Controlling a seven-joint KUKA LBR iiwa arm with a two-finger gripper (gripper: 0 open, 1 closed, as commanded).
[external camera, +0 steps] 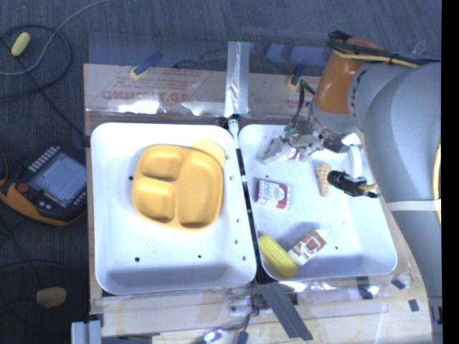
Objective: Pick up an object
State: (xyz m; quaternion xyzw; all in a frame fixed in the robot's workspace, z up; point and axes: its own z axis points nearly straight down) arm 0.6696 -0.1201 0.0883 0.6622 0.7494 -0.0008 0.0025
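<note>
Right bin (358, 260) holds corn (277, 255), end effector (287, 146) at back.

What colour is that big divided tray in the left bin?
Yellow-orange divided tray, seen in the camera view.

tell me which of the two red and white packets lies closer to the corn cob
The small tilted red and white carton, touching the yellow corn cob; the flat red and white packet lies farther up the right bin.

- A yellow thing (20, 44) lies on the dark floor (43, 264), far up on the left.
- An orange and black handset with a grey screen (44, 185) lies on the floor, left of the worktop (165, 95).
- A thin white cable (93, 9) runs over the floor.
- A small brown lump (50, 296) sits low on the left.
</note>
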